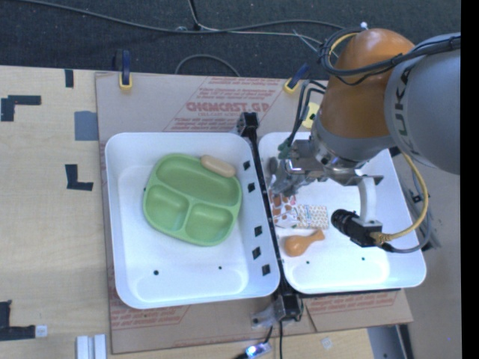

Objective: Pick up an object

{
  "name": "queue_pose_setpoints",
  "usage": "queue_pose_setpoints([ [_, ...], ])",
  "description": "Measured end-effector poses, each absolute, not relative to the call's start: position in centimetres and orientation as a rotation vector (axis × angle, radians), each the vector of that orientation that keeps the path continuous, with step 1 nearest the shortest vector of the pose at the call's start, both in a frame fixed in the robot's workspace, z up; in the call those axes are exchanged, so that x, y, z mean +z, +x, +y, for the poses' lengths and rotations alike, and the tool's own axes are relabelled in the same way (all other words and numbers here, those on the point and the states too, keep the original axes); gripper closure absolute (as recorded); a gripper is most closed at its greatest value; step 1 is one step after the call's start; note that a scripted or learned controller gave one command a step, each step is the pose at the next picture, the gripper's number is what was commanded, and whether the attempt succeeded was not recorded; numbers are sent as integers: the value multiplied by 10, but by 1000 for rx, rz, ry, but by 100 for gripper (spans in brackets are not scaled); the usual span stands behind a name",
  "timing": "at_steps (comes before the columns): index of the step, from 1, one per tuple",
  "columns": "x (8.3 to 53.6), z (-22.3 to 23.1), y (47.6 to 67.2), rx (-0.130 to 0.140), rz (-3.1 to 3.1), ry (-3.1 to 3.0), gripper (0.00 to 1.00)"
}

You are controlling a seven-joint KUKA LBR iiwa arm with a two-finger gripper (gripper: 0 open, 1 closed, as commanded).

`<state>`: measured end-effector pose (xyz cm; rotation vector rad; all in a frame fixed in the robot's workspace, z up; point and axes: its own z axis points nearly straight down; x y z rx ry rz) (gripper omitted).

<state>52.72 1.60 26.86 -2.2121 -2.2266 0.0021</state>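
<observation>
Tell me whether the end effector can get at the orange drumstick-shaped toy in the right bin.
Probably yes: the orange drumstick-shaped toy lies uncovered just below the end effector, nothing on top of it.

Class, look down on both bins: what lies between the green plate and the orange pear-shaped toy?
In the camera view, the black divider strip where the bins meet lies between the green plate and the orange toy.

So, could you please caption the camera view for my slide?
Arm's gripper low in right bin near drumstick; green tray in left bin.
</observation>
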Motion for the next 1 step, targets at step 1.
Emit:
queue_pose_setpoints([
  [1, 258, 57, 515, 3, -2225, -2214, 100],
])
